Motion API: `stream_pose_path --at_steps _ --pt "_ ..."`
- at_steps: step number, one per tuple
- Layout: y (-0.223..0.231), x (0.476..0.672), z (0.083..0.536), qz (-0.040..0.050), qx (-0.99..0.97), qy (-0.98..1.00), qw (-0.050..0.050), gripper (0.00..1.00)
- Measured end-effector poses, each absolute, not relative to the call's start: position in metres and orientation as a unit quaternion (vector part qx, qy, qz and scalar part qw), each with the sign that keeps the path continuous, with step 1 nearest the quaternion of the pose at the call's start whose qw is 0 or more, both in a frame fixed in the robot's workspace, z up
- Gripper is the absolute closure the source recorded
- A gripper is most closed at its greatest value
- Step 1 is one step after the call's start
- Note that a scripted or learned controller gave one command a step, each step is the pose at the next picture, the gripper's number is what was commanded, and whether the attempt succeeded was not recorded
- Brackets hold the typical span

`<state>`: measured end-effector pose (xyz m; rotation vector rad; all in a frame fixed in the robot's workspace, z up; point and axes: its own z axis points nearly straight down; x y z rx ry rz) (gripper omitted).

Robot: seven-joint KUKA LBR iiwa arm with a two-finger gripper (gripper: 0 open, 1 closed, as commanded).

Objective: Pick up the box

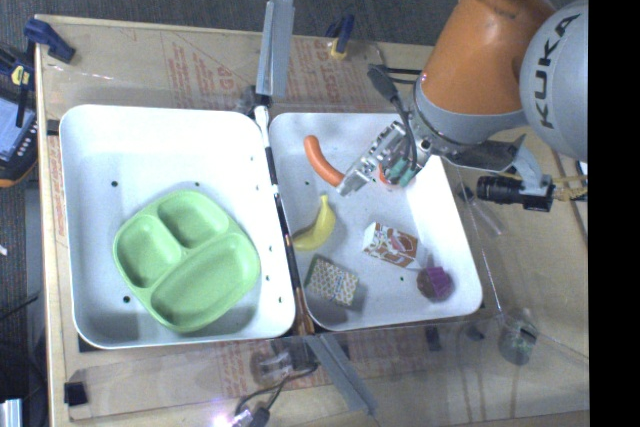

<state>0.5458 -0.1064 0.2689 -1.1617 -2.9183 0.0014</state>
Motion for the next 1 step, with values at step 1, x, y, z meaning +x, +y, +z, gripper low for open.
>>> stream_pose_path --at_steps 1 --pt "-0.0145 0.5339 0.2249 0.0006 -0.385 -0.923 0.0 1.0"
